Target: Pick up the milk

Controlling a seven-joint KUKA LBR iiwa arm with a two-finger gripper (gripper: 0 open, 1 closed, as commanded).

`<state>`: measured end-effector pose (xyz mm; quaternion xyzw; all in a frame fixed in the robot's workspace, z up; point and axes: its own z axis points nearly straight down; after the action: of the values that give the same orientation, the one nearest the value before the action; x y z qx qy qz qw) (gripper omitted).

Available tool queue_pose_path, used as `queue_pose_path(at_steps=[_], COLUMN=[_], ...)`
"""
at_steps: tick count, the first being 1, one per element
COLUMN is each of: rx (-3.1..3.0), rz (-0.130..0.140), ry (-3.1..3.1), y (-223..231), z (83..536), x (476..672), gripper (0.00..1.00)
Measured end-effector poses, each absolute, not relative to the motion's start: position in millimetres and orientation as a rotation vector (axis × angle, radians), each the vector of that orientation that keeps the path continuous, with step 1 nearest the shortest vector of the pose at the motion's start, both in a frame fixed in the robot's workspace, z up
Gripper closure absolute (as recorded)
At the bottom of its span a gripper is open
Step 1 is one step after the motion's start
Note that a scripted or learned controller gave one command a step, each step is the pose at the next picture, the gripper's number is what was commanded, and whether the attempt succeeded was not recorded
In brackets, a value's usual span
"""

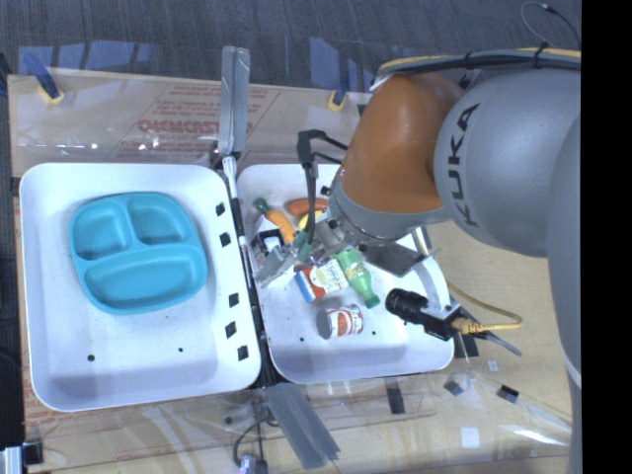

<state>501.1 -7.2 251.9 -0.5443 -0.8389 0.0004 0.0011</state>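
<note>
The grey arm's 2-finger gripper (281, 263) is hovering low in the right white bin (375, 363), its grip unreadable. The small white carton with blue and red print, likely the milk (318, 281), is lying just beside it, awaiting a closing grasp.

Grey arm (494, 156) reaches from right, claw (286, 255) pointed down-left.
</note>
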Motion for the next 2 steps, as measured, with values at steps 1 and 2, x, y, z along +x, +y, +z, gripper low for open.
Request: queue_pose_path(at_steps=[1,2], rx=[-1.425,-1.418], rz=[0.002,0.002], ry=[-2.798,-2.802], y=[-101,-100], z=[249,259], x=[477.1,478.2], gripper=[0.0,1.0])
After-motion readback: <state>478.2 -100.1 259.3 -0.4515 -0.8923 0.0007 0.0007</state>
